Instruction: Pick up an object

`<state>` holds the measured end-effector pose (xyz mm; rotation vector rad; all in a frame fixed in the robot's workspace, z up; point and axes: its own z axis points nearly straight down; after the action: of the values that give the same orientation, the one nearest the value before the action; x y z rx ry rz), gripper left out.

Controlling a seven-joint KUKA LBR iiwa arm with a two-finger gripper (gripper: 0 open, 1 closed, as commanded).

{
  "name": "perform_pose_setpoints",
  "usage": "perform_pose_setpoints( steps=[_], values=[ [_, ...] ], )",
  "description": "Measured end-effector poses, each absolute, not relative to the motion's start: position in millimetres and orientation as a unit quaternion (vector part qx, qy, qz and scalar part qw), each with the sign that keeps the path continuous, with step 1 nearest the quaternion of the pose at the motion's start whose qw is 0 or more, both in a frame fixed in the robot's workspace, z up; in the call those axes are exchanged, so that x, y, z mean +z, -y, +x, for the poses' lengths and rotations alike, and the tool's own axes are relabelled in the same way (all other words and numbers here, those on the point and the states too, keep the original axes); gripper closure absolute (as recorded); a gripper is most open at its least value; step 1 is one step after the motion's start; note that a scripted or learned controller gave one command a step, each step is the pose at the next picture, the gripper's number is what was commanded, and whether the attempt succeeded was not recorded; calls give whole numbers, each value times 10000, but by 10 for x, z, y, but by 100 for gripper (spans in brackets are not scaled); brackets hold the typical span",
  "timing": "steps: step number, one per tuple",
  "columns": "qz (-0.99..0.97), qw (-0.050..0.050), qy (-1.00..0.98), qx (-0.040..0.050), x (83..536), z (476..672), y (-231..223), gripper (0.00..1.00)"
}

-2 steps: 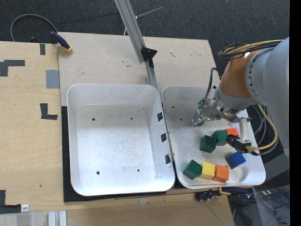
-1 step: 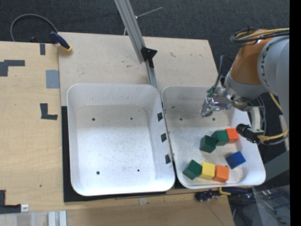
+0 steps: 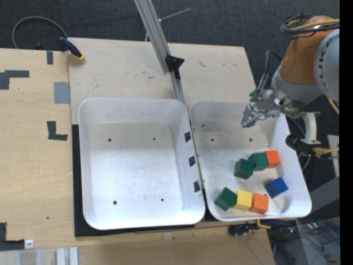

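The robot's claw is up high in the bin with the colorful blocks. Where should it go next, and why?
Probably toward the near end of the right bin and down. The gripper hovers over bare floor at the far end, with nothing between its fingers, while the blocks sit nearer the front. The green block looks closest, though it touches another green block, so the blue block, standing apart, might be easier.
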<state>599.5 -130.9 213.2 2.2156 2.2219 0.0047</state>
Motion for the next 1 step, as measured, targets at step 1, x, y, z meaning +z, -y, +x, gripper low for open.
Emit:
perform_pose_setpoints(
  steps=[1],
  values=[
    [7064,23,-7078,15,2648,6008,1305,100]
  ],
)
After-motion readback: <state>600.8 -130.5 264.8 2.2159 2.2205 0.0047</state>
